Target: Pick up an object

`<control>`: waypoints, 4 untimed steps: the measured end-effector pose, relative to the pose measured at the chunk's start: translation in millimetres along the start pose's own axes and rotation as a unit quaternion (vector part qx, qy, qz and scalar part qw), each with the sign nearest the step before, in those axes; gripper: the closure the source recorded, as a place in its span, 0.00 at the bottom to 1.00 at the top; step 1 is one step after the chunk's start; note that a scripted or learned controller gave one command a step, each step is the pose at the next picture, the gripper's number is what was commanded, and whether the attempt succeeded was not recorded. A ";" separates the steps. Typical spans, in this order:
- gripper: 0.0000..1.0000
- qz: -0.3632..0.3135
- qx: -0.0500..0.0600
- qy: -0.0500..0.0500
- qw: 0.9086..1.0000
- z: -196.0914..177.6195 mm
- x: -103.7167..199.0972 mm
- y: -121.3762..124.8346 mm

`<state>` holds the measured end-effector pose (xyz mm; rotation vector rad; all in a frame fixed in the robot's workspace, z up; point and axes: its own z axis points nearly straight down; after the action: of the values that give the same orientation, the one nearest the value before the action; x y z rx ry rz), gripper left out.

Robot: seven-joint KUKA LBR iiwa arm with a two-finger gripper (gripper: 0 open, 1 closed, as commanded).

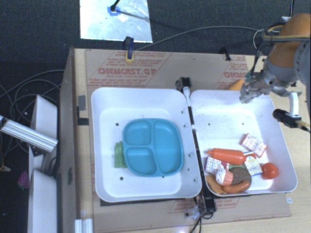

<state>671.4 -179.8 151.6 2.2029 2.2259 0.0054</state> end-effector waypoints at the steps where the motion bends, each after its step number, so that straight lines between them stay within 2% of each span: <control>1: 1.00 0.004 0.002 0.001 1.000 -44.4 -27.4 -1.9; 2: 1.00 0.003 0.003 0.002 1.000 -25.2 -26.3 -2.3; 3: 1.00 0.004 0.004 0.001 1.000 -17.2 -26.5 -28.7; 4: 1.00 0.003 0.002 0.001 1.000 -28.6 -26.9 -27.6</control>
<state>643.8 -206.9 180.0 2.2130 2.2211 0.0028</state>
